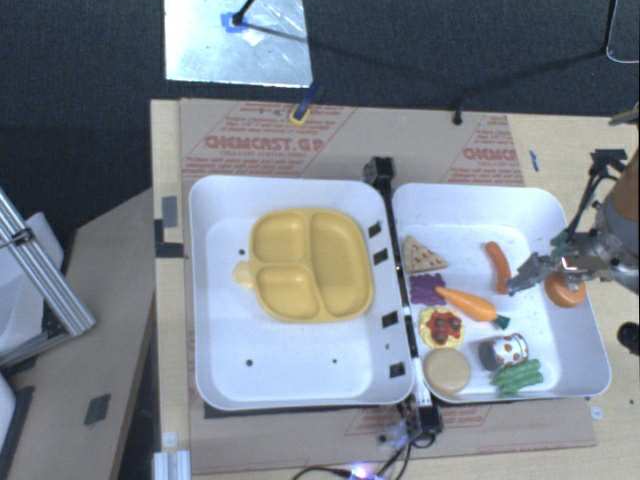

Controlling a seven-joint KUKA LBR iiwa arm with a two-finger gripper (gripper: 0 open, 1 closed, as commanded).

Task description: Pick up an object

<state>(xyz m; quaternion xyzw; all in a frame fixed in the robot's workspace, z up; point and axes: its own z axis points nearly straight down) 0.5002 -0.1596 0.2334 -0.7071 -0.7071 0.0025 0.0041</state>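
Note:
The right bin (545,208) holds several toy foods: a toast wedge (423,256), a red sausage (497,263), purple grapes (427,288), a carrot (470,304), a small pasta dish (441,326), a tan bun (447,370), a dark can (505,350) and green beans (518,375). My gripper (528,273) reaches in from the right and hangs over the right part of this bin, just right of the sausage. An orange round piece (566,293) lies right beside and below the gripper, partly covered by it. Nothing shows in the gripper's grasp.
The left bin (220,348) carries a yellow three-part plate (305,265). A black divider with clips (395,288) runs between the bins. A cardboard sheet (270,138) lies under both, and a shiny square plate (237,28) lies on the floor beyond.

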